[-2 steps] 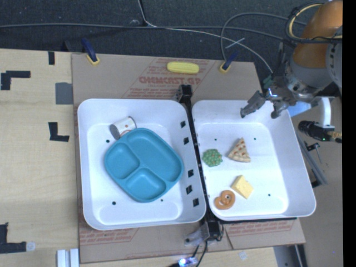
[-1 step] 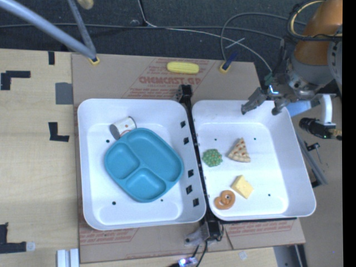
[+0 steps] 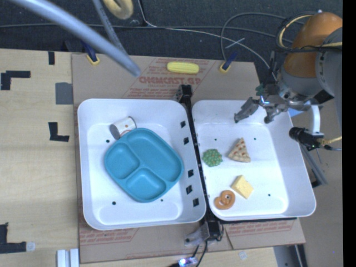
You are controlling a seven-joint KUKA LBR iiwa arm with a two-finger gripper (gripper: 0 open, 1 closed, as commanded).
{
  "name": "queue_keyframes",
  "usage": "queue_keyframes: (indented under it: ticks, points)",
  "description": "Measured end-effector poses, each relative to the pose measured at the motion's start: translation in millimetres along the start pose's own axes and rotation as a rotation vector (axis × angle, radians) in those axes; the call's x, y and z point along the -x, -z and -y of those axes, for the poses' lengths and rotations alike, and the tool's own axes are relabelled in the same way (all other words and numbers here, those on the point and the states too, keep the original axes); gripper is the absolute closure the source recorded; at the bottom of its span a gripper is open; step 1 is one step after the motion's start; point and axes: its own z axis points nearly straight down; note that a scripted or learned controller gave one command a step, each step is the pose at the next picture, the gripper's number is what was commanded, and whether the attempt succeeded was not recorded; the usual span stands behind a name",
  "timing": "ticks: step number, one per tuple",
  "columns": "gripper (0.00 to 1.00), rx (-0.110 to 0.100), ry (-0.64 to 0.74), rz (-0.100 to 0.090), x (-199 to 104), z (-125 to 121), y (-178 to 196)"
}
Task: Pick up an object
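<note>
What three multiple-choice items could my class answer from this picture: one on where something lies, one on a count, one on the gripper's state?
1. Where does the blue divided plate lie?
A. left bin
B. right bin
C. on the cardboard

2. How many food items lie in the right bin?
A. two
B. four
C. six

3. What state is the gripper in?
A. shut on the cheese
B. open, holding nothing
C. shut on the plate

Answers: 1 A, it rests in the left bin beside a small cup. 2 B: broccoli, pizza slice, cheese cube, pretzel. 3 B, its fingers are spread above the bin's far edge with nothing between them.
</note>
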Motion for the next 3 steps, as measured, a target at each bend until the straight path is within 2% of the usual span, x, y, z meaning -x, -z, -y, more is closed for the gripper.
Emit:
queue_keyframes:
  ticks: [2,3]
  points:
    - [0.00,0.005,0.001,0.002,-9.4,6.9,-104.8]
    - [1.00,0.009,0.002,0.003,-9.1,5.5,-90.8]
